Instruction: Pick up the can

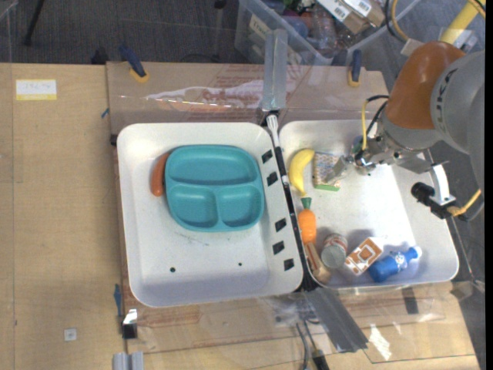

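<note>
Silver metal with a reddish label, the can (333, 253) sits in the right bin (431, 230). It is well apart from the jaws, which hang over the far part of that same bin, below the orange band (416, 83) of the arm. From the jaws, the can lies toward the near edge of the view and a little to the view's left, close to the bin's near wall and the divider between the two bins. That offset is what the coming move turns on. By my reading the arm has to travel across most of the bin's depth before it can descend.

One pale round end of the can faces up toward the camera. It looks tipped or lying down rather than squarely upright, but its long axis is too blurred to call.

The view does not show whether the jaws are spread or pressed together. Nothing is visibly held between them.

The can is crowded. Just beyond it, on the side toward the jaws, is the carrot (307, 223). An orange-and-white carton (364, 255) appears to touch it on the side away from the divider, with a blue bottle (394, 263) past that.

Much nearer the jaws, beside them toward the divider, are a small packet (326, 169) and a banana (299, 169). Neither lies on the path to the can. The tight fit between carrot, carton and bin wall seems the likely trouble for a clean grasp.
</note>
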Available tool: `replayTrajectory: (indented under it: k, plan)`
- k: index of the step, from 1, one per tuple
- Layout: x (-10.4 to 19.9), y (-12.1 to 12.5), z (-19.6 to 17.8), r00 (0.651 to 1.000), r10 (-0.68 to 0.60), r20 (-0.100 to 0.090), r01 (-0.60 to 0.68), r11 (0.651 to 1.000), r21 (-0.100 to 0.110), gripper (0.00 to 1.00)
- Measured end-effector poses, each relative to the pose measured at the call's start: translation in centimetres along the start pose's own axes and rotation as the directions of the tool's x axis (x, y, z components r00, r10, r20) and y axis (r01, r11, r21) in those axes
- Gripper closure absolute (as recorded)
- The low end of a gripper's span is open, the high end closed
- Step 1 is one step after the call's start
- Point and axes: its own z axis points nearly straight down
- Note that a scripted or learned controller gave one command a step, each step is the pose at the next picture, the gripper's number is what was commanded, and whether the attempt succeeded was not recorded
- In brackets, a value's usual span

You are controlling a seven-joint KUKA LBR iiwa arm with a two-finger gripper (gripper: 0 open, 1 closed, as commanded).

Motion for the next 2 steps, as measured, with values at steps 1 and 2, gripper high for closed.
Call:
replayTrajectory:
  k: [1, 2]
  plan:
    - [-8.0, -2.7, -7.6, 1.000, -0.003, -0.004, 0.003, 1.000, 0.011, 0.00]
    - [1.3, -7.0, -2.9, 0.998, 0.067, -0.006, -0.067, 0.998, 0.015, 0.00]
